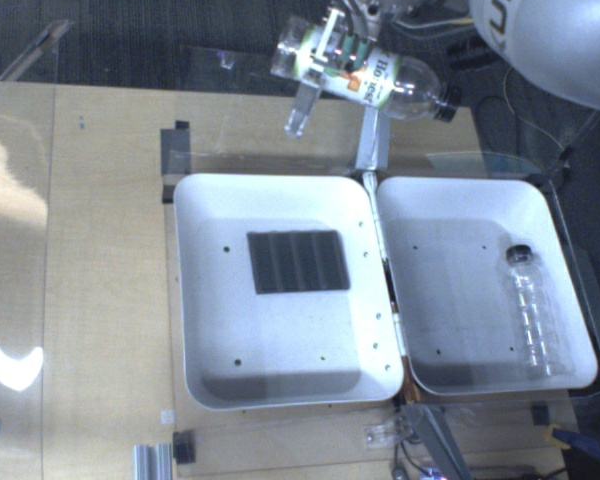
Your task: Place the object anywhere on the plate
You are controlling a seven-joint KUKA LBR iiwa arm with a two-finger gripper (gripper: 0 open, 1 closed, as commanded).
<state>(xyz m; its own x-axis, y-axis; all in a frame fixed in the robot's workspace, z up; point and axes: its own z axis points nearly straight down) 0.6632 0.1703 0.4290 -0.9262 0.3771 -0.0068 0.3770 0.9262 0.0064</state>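
**Bottle's up in the air, plate's waiting**

Up at 12 o'clock, above the bins' far edge, the tool (330,53) is pinching a clear bottle (380,76) across its label, lying sideways, cap toward 3 o'clock. My guess is it's lifted high so it clears the rims on the way over. Left bin (205,368) holds just the dark ribbed plate (297,261), near its middle. Right bin (450,368) has a second bottle (532,313) along its 3 o'clock wall, cap at 12.

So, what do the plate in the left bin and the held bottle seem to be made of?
The plate looks like dark, matte, ribbed plastic or rubber: it reflects no light and shows parallel grooves. The bottle, between the fingers of the tool, seems to be clear glossy plastic: see-through body, bright highlights, a printed label.
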